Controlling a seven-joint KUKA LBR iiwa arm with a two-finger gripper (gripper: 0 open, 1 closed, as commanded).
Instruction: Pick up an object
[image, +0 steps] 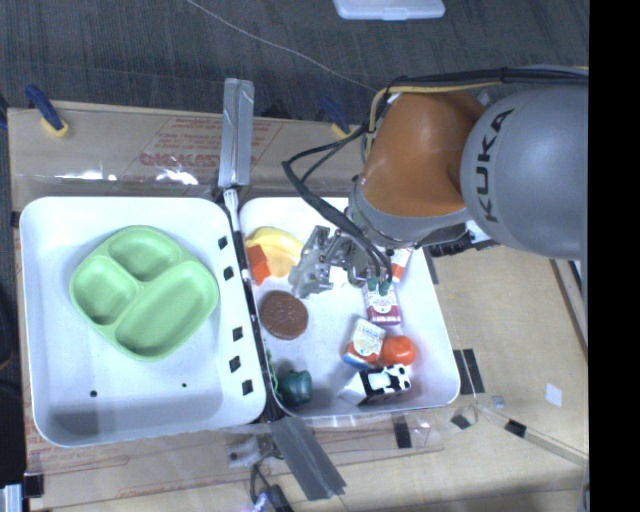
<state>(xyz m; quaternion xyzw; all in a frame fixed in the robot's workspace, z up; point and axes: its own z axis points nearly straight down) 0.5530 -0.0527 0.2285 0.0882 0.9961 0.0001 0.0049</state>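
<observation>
Left bin (40, 300) holds a green divided plate (145, 290), nothing I need there. Right bin (440, 350) has the clutter: yellow banana (275, 243) with an orange block (259, 264) just beside it at the top left, brown round cookie (285, 315) below, dark green piece (295, 383) at the bottom edge. My gripper (318, 270) hangs over the bin's upper middle, just right of the banana (metal fingers blur into each other, so I cannot tell how the jaws stand). Nothing visibly between them. Right of it: small carton (383, 303), orange-topped packet (365, 342), red-orange tomato (399, 351), black-and-white cow toy (386, 381). I judge this the approach step, no grasp yet. Next move calls for settling on one target (banana or cookie are nearest) and descending squarely over it.
</observation>
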